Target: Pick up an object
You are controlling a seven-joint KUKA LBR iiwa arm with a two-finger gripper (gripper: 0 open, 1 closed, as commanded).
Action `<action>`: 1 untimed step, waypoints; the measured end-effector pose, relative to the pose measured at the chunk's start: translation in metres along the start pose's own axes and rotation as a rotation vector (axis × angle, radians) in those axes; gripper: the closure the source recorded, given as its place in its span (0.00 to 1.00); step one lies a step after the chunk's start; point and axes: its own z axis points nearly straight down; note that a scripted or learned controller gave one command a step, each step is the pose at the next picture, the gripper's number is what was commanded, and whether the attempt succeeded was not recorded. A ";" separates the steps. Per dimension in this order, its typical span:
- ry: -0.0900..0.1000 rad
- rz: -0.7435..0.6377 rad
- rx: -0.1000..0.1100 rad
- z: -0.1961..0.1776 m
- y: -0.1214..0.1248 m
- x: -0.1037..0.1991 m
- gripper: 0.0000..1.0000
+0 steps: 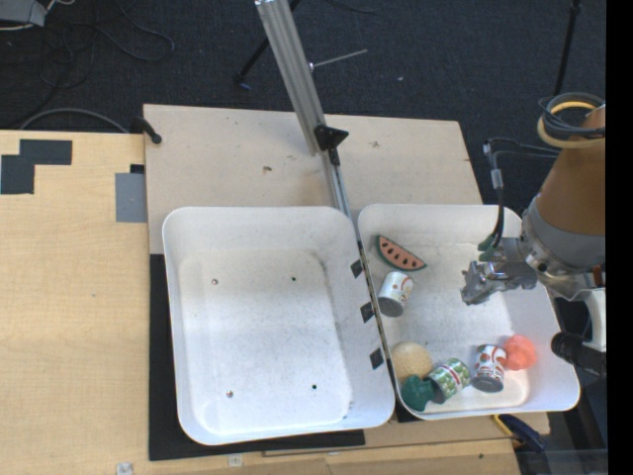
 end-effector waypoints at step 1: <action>0.000 -0.001 0.000 -0.003 -0.004 0.053 1.00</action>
